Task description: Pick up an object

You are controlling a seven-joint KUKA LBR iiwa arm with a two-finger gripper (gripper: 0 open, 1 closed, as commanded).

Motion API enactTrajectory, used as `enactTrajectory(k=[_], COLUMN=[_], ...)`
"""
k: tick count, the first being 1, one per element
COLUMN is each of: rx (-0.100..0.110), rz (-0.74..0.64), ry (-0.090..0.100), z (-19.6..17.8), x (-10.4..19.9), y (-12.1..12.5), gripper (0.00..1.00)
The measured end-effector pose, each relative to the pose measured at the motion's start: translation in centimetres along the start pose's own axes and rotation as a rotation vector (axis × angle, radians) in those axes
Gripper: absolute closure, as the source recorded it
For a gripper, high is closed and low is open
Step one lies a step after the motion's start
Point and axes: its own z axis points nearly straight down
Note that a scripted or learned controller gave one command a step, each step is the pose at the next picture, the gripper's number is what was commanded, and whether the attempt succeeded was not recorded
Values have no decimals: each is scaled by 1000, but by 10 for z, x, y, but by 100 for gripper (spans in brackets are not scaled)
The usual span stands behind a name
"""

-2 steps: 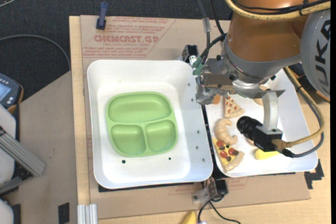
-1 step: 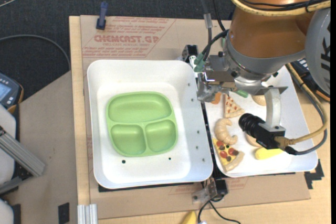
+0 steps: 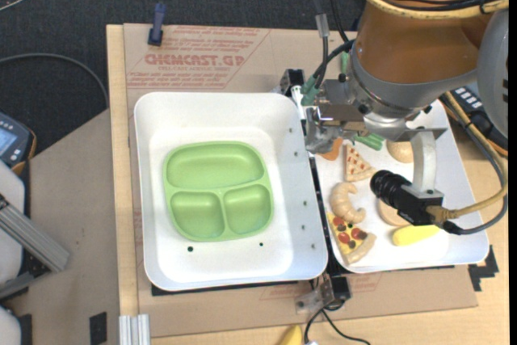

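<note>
A green divided plate [image 3: 216,190] lies in the left bin [image 3: 153,117]. Right of it, in the right bin [image 3: 460,174], lie a croissant [image 3: 347,202], two pizza slices [image 3: 357,166] and a yellow piece [image 3: 414,234]. The arm [image 3: 420,20] hides that bin's top; whether the gripper [image 3: 335,125] holds anything cannot be told.

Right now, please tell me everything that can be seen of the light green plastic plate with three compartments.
The light green plastic divided plate looks smooth and slightly glossy, a rounded rectangle with a raised rim. It has one long compartment along the far side and two smaller ones along the near side. All three look bare. It lies flat, right side up, near the middle of the left white bin, resting on the bin's floor. Nothing else touches it.
</note>
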Motion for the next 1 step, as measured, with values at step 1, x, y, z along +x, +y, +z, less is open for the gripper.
enactTrajectory(k=[1], rx=[-9], rz=[5], ry=[2], z=[-101], x=[-30], y=[0], gripper=[100])
